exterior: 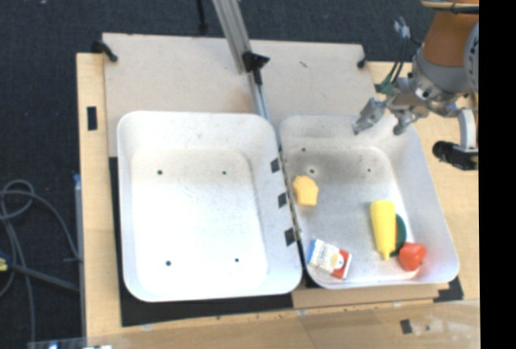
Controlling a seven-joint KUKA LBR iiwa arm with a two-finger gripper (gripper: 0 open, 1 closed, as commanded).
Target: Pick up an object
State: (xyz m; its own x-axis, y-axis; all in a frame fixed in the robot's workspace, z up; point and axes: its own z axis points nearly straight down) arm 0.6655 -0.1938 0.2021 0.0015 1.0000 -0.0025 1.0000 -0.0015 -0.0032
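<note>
Nearest to the camera, along the front wall of the right bin (427, 178), lies a small white and red carton (330, 259), a little tilted, close to the bin's front left corner. To its right, near the front right corner, a red object (411, 255) sits just beside the lower end of a yellow object (383, 228) that lies lengthwise, pointing front to back. A bit of dark green shows between these two, but I cannot tell what it is. Further back, near the left wall of this bin, a small yellow piece (305, 190) rests alone, well apart from the others. The floor of this bin looks grey and worn in the middle.

The left bin (129, 178) stands beside it, their inner walls touching or nearly so, and I see only a few dark dots on its floor.

At the far right corner of the right bin, the gripper (380, 119) hangs above the rim. Its two fingers are spread apart and nothing is between them. Above it the arm (447, 33) shows its orange band. Behind the bins, a slanted metal pole (230, 13) crosses the pale board (177, 73).
</note>
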